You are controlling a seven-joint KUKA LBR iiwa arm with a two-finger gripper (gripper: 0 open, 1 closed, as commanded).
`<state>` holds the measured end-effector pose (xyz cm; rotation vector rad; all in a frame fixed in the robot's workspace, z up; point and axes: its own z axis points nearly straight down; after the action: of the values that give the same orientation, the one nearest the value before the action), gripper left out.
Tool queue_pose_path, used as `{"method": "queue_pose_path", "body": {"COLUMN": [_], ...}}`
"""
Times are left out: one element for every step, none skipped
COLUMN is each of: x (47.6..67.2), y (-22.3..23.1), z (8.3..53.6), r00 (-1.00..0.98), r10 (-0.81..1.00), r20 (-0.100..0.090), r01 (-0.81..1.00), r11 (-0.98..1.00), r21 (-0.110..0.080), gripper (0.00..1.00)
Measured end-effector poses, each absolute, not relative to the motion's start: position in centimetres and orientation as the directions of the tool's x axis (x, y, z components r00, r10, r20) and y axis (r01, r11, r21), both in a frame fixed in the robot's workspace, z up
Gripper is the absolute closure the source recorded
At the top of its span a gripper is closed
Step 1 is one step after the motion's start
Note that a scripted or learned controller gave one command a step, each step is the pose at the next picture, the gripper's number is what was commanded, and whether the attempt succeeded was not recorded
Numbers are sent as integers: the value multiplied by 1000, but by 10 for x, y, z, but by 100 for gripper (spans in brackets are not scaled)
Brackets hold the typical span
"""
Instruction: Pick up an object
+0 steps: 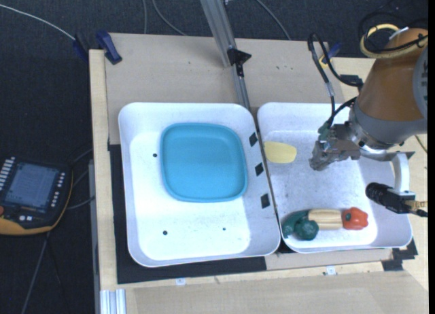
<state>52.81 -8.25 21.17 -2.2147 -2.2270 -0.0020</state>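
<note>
my pincer (pixel 323 159) is hanging over the right bin (pixel 299 190), can't tell if it's spread or pressed together; yellow piece (pixel 280 152) sits just left of it, apart

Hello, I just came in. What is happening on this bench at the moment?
A grey robot arm reaches in from the right, and its gripper hangs over the right bin. Nothing shows between its fingers. A yellow piece lies to its left in that bin. Near the front edge lie a green object, a tan cylinder and a red object. The left bin holds a blue plate.
</note>
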Motion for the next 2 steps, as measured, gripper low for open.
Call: {"method": "queue_pose_path", "body": {"x": [545,553], "y": [-26,29], "z": [225,237], "r00": [-6,-5], "r10": [1000,1000], "r20": [1,1], "r01": [1000,1000], "r11": [6,5], "r21": [2,1], "gripper": [100,100]}}
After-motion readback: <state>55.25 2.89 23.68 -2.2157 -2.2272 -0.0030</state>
